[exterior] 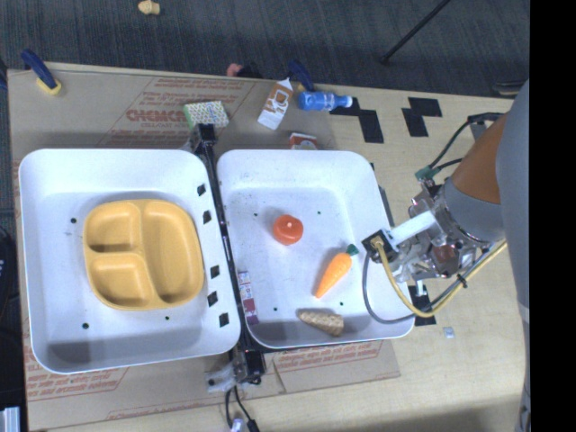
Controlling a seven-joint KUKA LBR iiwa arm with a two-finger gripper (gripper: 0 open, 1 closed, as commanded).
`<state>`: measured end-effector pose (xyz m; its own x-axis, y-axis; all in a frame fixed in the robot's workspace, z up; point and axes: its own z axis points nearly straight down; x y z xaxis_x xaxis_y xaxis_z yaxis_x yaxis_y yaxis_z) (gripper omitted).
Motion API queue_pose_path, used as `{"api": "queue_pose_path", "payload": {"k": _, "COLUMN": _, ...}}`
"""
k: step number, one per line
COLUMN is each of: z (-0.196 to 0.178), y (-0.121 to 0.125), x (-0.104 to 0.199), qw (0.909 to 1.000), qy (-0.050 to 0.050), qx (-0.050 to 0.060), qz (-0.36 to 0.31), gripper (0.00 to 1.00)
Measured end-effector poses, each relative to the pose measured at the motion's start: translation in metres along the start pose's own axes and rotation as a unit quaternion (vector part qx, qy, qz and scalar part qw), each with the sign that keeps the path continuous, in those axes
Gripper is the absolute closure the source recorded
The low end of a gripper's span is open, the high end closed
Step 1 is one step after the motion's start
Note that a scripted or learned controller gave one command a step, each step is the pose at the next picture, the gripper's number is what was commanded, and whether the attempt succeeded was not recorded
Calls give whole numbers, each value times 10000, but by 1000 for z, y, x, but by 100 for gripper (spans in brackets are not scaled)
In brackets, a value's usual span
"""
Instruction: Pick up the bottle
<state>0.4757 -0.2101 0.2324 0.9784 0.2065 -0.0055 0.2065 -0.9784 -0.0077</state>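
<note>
Bottle: the blue bottle point(317, 102) lies on its side on the bare bench point(468, 367), beyond the far rim of the right bin point(306, 174); it is in neither bin

Gripper: my gripper point(430, 257) hangs just outside the right bin's right wall, well apart from the bottle; I cannot tell whether it is wide or narrow; I see nothing held in it

Neighbours: a small carton point(276, 104) sits just beside the bottle, and a blue clamp point(300, 73) sits near it; inside the right bin are a carrot point(331, 274), a round orange piece point(288, 229) and a brown biscuit point(321, 320); the left bin point(54, 187) holds a yellow divided plate point(144, 250)

Risk, rolling: a round bottle on its side would likely roll away if I touch one flank first

Risk, wrong catch: the carton is so close that I could close on it too, or push it into the bottle

Risk, path: my way there passes the bin's corner; coming in too low could clip the rim and shift the bin

Risk, wrong target: the carrot is much nearer to me; dropping here would get me that instead

Writing: the cardboard point(162, 106) under the bins bears red print; I make out "CHEMC" and no more; the print on the carton and bottle is too small to read
</note>
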Motion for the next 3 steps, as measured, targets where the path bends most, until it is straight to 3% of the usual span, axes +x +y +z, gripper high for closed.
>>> {"api": "queue_pose_path", "payload": {"k": 1, "z": -17, "y": 1, "x": 0, "qw": 9995, "qy": 17, "qx": -21, "qz": -316, "gripper": 100}}
{"api": "queue_pose_path", "payload": {"k": 3, "z": 22, "y": 0, "x": 0, "qw": 10000, "qy": 1, "qx": -6, "qz": 2, "gripper": 100}}
